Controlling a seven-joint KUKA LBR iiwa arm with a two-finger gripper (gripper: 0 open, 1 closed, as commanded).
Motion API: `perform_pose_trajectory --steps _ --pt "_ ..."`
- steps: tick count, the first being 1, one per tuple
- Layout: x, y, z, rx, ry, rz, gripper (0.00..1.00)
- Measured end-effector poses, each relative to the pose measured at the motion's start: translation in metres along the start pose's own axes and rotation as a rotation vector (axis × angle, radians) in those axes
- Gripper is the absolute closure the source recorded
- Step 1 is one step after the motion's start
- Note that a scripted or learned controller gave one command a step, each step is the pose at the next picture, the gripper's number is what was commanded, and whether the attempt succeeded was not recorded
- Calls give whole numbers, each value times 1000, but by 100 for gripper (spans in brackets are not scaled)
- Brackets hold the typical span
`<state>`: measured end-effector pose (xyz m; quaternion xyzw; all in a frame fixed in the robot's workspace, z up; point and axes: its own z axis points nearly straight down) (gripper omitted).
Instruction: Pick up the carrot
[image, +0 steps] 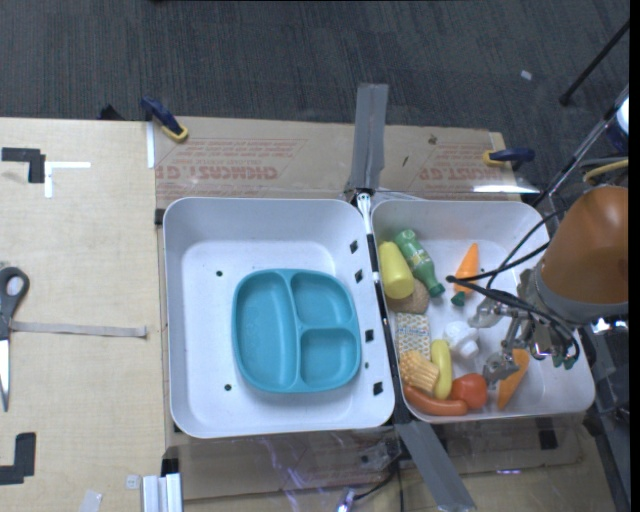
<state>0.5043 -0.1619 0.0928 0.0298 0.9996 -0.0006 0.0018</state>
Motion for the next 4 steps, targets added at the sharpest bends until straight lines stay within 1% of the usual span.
perform_pose_trajectory --steps 1,2,3,4 --pt "26 32 0 0 -2 -4 0" --pt "23 31 -11 2 -12 -6 100" --pt "23 32 -11 1 -10 -7 0" --pt "20 32 -20 3 -15 -10 100"
